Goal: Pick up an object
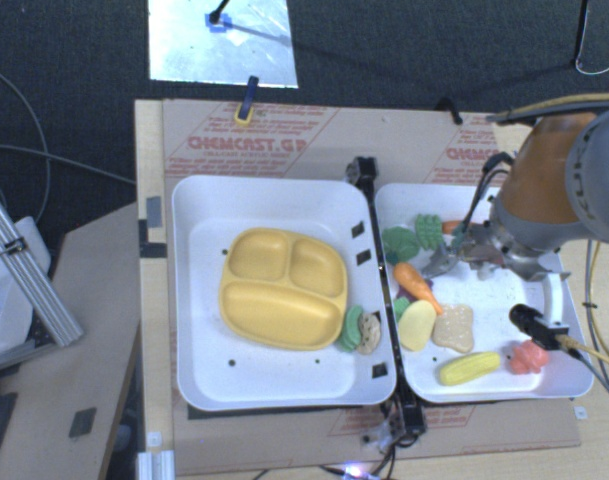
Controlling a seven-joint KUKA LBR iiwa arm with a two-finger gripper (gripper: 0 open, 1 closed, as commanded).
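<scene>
Judging by its look, the carrot (416,282) lying near the right bin's (504,393) left wall, just beside the gripper (442,260), is light, stiff, slick plastic best pinched across its thick middle, though the hand's state cannot be told.

Two bins sit side by side on the bench. The left bin (199,298) holds a divided plate (282,288) at its middle, with a small toy (361,330) touching the plate's right edge. The right bin (544,383) holds a carrot (416,282), bread slice (453,328) and corn cob (469,368), clustered toward its near left
</scene>
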